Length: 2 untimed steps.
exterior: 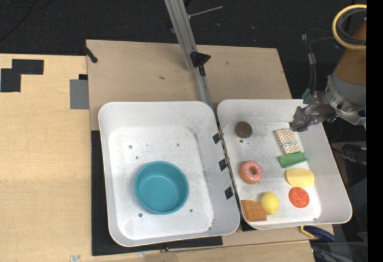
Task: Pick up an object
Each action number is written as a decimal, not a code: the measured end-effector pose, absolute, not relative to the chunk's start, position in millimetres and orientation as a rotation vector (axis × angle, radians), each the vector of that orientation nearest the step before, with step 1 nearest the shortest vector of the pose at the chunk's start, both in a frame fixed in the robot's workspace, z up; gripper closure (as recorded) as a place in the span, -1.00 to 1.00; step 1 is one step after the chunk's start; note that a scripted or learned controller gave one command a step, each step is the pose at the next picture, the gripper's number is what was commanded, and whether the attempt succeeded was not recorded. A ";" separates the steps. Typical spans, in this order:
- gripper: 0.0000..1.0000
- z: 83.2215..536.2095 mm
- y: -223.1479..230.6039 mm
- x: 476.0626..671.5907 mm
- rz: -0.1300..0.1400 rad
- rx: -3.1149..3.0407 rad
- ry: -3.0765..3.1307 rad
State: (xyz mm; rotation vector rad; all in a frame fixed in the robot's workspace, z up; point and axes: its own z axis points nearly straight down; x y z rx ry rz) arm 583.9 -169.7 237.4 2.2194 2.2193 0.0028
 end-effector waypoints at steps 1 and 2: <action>1.00 228.0 -121.6 575.3 0.000 2.219 2.226; 1.00 218.6 -73.1 573.8 0.000 2.219 2.227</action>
